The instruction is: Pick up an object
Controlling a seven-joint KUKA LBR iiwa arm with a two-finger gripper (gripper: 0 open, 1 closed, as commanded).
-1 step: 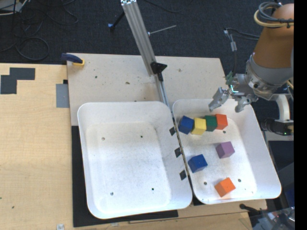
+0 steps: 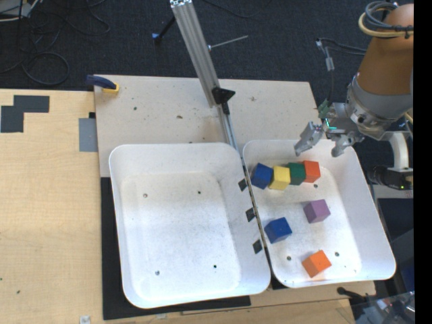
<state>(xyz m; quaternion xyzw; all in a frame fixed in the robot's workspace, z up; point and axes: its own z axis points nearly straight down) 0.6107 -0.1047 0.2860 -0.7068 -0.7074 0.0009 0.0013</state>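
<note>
Camera view shows the gripper (image 2: 325,142) hanging over the far edge of the right bin (image 2: 378,248), its two fingers spread apart with nothing between them. Just below and slightly left of it, along that far edge, four cubes sit in a tight row touching one another: a blue cube (image 2: 262,175), a yellow cube (image 2: 280,177), a green cube (image 2: 296,173) and a red-orange cube (image 2: 311,171).

Three more cubes lie apart in the same bin: a purple cube (image 2: 316,210) near the middle, a second blue cube (image 2: 277,229) toward the wall shared with the left bin (image 2: 135,181), and an orange cube (image 2: 316,263) near the front edge.

The step in hand looks like choosing a target and coming down on it. The row is closest, but its cubes press side to side, so a finger would have no gap to enter between neighbours; closing across the row's free faces, on the red-orange end cube, would likely work better. The purple cube seems the safer pick, with open floor on every side. Whichever is chosen, the fingers should be squared to two opposite faces and lowered until they straddle the cube before closing, since a diagonal grip on a corner could squirt the cube away.
</note>
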